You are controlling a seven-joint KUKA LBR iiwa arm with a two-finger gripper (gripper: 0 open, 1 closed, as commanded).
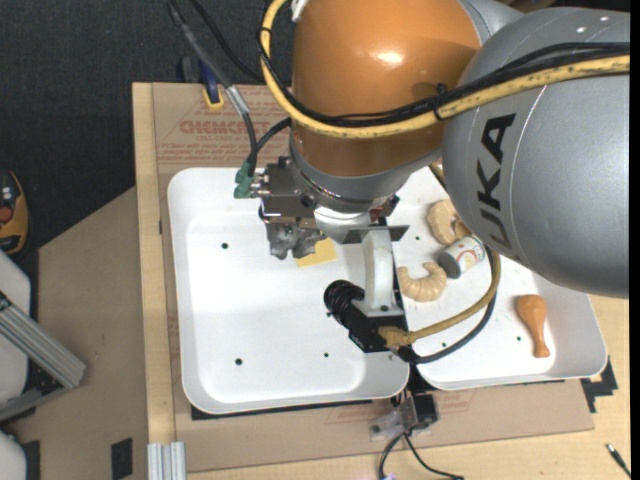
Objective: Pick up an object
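My gripper (289,240) hangs low over the upper middle of the left bin (250,318), below the big orange wrist band. A small flat yellow piece (319,254) lies on the bin floor right beside the gripper's right side; the gripper body hides part of it, and I cannot tell whether they touch. In the right bin (500,353) lie a tan curved pastry (421,284), a second tan piece (441,219), a small can (463,258) and an orange drumstick shape (533,322).
The arm's grey body covers the upper right of the view and much of the right bin. A black cable fitting (352,314) and yellow hose (450,320) hang over the divide between the bins. The bins rest on a brown board (160,128).
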